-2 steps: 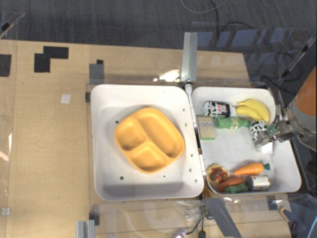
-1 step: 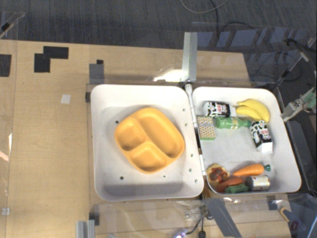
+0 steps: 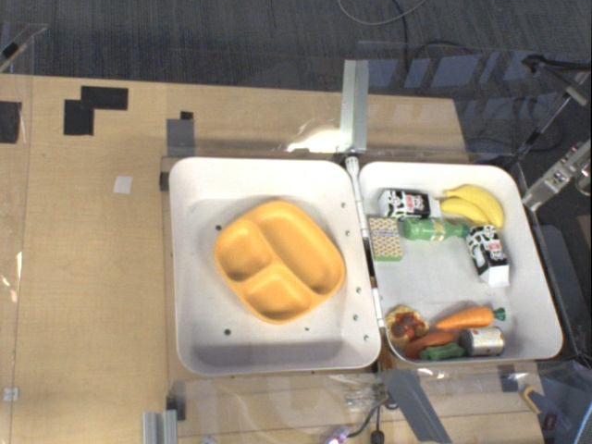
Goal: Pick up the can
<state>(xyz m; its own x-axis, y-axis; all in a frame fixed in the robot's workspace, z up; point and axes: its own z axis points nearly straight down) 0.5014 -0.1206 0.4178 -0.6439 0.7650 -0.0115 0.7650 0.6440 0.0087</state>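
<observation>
The can (image 3: 483, 341) is small and silver with a dark end. It lies on its side in the front right corner of the right bin (image 3: 536, 276). An orange carrot (image 3: 465, 319) lies right behind it, and a red and a green toy vegetable (image 3: 435, 344) touch its left end.
The right bin also holds bananas (image 3: 476, 204), a green bottle (image 3: 433, 230), two cow-patterned cartons (image 3: 407, 203) (image 3: 487, 251), a green-speckled box (image 3: 385, 239) and a round toy food (image 3: 405, 322). A yellow divided plate (image 3: 277, 260) fills the left bin (image 3: 194, 248). A grey metal piece (image 3: 566, 176) juts in at the right edge.
</observation>
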